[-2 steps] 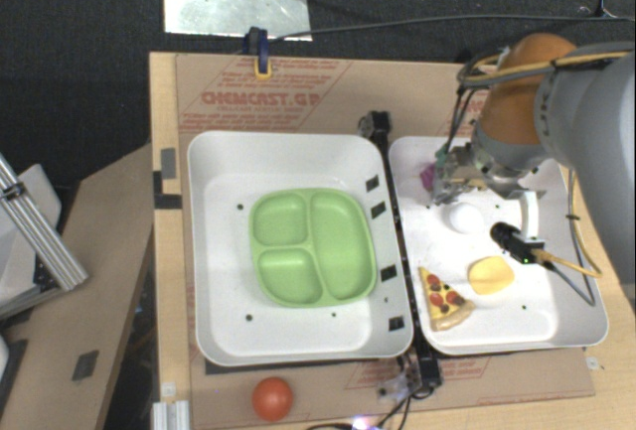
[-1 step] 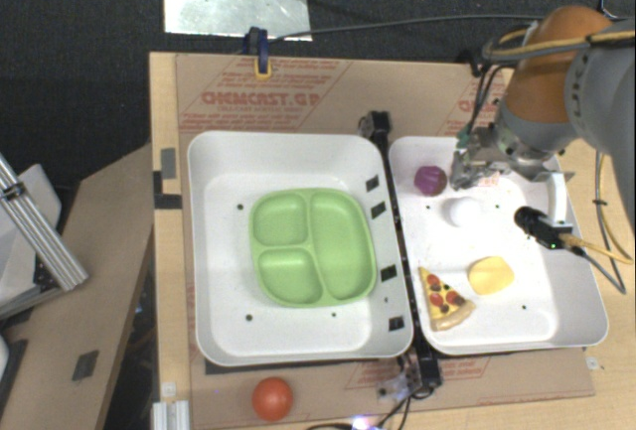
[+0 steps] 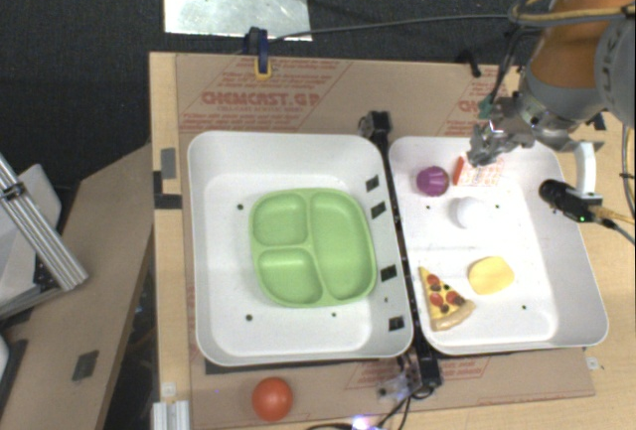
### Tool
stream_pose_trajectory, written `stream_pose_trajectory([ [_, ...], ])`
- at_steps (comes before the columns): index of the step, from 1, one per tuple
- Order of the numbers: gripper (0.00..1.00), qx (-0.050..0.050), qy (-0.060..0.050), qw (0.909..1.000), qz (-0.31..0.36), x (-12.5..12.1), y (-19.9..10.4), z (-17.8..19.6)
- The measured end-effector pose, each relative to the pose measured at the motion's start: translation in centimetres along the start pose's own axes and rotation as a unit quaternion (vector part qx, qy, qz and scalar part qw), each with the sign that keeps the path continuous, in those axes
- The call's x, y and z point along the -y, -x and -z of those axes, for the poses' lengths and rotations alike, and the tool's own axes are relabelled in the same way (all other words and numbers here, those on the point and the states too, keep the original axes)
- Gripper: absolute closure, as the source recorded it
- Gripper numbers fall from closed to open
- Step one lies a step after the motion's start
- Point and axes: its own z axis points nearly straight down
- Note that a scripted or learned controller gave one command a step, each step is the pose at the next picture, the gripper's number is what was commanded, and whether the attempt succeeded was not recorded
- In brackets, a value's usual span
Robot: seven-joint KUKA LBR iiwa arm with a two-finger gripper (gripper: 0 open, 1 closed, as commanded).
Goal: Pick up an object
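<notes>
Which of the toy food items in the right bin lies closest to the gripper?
The red-and-white item at the bin's far end, right below the gripper. The purple ball sits beside it, farther off; the yellow piece and pizza slice lie nearer the camera.

The arm has a rounded grey body with a wide orange band on top, thin dark cables that run along it, and at its end a small gripper of grey metal with greenish parts.

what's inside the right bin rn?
Right bin holds a purple ball, a pizza slice toy, a yellow piece, a whitish object and a red-white item, partly covered by the gripper.
</notes>
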Motion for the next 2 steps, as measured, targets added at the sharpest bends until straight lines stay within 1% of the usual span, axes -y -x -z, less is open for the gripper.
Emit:
stream_pose_trajectory([
  [1, 1.00, 0.000, -0.002, 1.0000, 0.000, -0.1, 0.0, 2.1],
  [2, 1.00, -0.002, -0.003, 1.0000, 0.003, 0.0, -5.8, 0.9],
])
